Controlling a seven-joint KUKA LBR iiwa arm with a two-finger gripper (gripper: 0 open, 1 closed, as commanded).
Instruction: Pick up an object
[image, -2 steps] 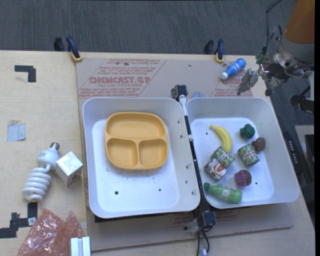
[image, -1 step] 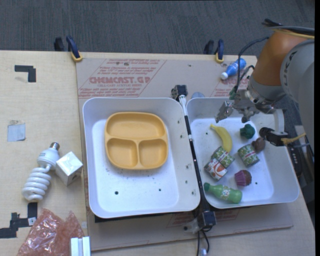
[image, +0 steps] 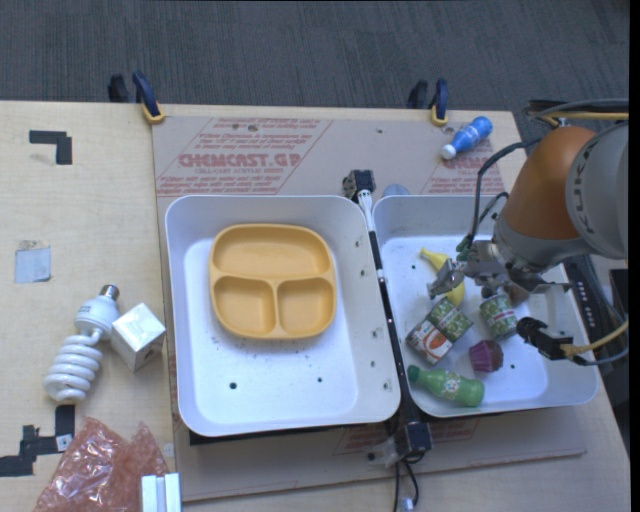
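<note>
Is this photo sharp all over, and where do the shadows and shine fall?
In the camera view, light is even and soft: the yellow tray is crisp, with a faint shadow at its lower edge. The white bin walls show mild sheen, no harsh glare. The gripper and the small items below it look slightly soft.

Two white bins side by side on the desk (image: 90, 220). In the left bin (image: 190, 380), a yellow divided tray (image: 272, 280). In the right bin (image: 565, 385), a green bottle (image: 447, 385) near, a small carton (image: 437, 331), a can (image: 498, 316), a purple piece (image: 486, 355), a yellow piece (image: 434, 259) far. Above these, the gripper (image: 478, 272). Left on the desk, a spiral bulb (image: 78, 350) beside a white cube (image: 138, 334).
</note>
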